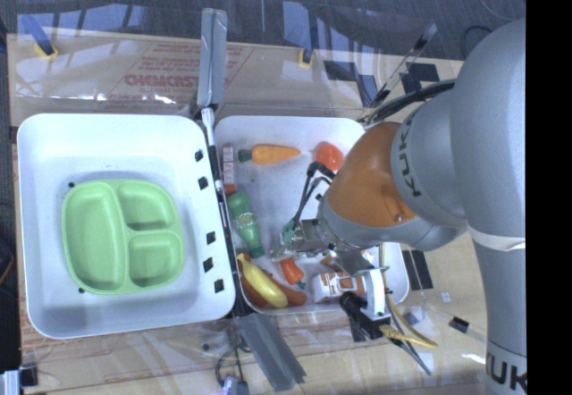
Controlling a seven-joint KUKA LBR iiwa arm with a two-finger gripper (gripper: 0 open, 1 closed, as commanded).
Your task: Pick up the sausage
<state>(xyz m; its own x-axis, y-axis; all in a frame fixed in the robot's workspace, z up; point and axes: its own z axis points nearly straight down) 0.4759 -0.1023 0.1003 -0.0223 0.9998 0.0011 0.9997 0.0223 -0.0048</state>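
Arm (447,161): grey, orange band above the wrist, entering from 3 o'clock and covering the 3 o'clock half of the right bin.

Tabletop (107,71): brown surface under clear sheeting, carrying two white bins side by side.

Left bin (45,295): shallow, white, holding a tray.

Right bin (268,127): shallow, white, holding the food items.

Tray (123,237): light green, three compartments, centred in the left bin.

Pincer (299,239): lowered into the right bin near its centre, at the end of the wrist; whether it is open or closed cannot be told, and nothing can be seen held.

Bottle (243,222): green, lying along the bin's 9 o'clock wall.

Banana (264,284): yellow, at the bin's 7 o'clock corner.

Sausage (284,295): reddish-brown, lying just beside the banana at the 6 o'clock edge of the right bin, partly tucked under it, at 6 o'clock from the pincer.

Carrot (273,153): orange, at the bin's 12 o'clock edge.

Tomato (329,155): red-orange, at 3 o'clock from the carrot, beside the arm.

Small orange-red piece (292,272): just at 6 o'clock from the pincer; kind unclear.
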